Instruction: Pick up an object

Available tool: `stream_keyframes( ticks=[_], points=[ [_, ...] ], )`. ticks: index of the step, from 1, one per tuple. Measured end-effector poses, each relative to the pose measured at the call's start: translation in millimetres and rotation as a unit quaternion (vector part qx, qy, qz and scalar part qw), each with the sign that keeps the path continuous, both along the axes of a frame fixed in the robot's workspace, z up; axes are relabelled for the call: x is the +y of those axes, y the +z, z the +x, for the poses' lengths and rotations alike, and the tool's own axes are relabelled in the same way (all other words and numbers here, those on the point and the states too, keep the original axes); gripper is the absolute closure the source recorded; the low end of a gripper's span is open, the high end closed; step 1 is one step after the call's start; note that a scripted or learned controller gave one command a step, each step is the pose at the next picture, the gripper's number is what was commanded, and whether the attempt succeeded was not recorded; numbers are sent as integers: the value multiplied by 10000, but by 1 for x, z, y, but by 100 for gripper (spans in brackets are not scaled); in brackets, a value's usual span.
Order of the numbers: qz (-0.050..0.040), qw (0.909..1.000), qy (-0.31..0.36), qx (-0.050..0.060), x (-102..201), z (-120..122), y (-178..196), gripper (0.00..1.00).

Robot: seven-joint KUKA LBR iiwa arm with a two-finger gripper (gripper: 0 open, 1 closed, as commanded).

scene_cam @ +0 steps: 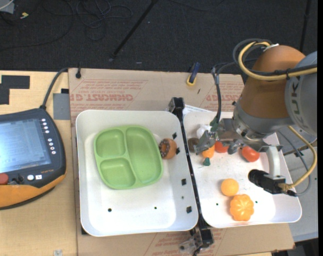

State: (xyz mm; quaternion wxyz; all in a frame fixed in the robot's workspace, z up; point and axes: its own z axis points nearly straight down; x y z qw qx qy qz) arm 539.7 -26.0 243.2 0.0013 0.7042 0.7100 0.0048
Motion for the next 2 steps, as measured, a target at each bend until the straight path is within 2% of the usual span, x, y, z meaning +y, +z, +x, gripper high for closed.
stream_keyframes(
  ticks=[1,2],
  points=[
    [-14,10000,-16,-7,27,-30,128,0],
    [-18,10000,-19,30,56,-65,180,0]
  ],
)
